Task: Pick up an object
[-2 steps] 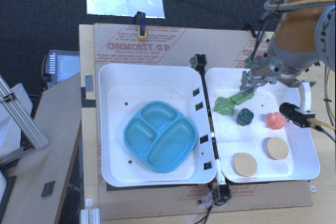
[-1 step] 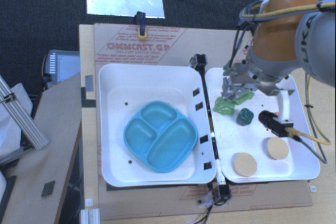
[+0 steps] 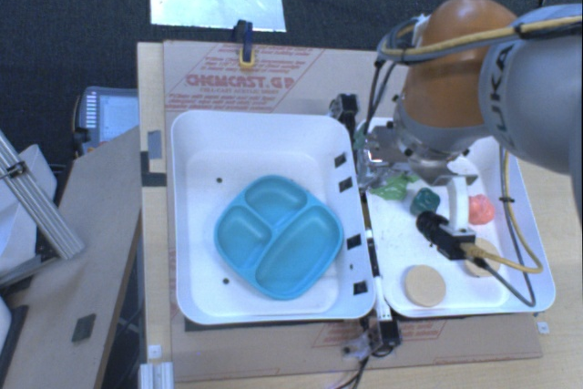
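My gripper [image 3: 375, 163] hangs low over the far left part of the right bin [image 3: 524, 291], close to the wall between the two bins. Just below it lies a light green object [image 3: 394, 189], and beside that a dark green one [image 3: 425, 199]. A pink-red object [image 3: 481, 210] sits further right. A round tan disc [image 3: 424, 285] lies near the front of this bin, with another tan piece [image 3: 483, 261] to its right, partly hidden. I see nothing held in the gripper.
The left bin [image 3: 196, 196] holds a blue divided plate [image 3: 278, 235]. The grey arm with its orange band [image 3: 455, 59] covers the back of the right bin. A grey ramp [image 3: 91, 223] stands left of the bench.
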You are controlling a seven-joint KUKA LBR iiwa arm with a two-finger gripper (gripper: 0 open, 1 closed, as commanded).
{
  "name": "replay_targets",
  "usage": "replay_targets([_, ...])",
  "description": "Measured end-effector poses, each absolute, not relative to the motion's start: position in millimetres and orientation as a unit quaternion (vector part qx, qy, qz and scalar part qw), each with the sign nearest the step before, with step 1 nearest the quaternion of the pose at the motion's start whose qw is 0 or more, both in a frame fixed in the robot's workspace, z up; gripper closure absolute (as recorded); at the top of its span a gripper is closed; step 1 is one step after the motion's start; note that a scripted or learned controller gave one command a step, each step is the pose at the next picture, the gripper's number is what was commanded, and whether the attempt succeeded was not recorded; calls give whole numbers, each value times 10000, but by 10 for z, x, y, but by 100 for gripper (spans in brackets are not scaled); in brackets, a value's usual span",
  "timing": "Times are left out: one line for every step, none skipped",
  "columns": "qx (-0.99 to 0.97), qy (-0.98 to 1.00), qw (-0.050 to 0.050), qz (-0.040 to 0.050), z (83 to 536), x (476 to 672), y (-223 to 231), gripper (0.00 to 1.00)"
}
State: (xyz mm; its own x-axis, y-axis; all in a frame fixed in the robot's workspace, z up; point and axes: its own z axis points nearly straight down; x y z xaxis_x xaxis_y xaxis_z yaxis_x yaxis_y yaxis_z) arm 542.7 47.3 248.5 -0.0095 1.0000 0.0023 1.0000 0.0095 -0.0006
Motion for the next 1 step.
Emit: replay_targets([-7041,-7101,9,-4,2330,5296,891,100])
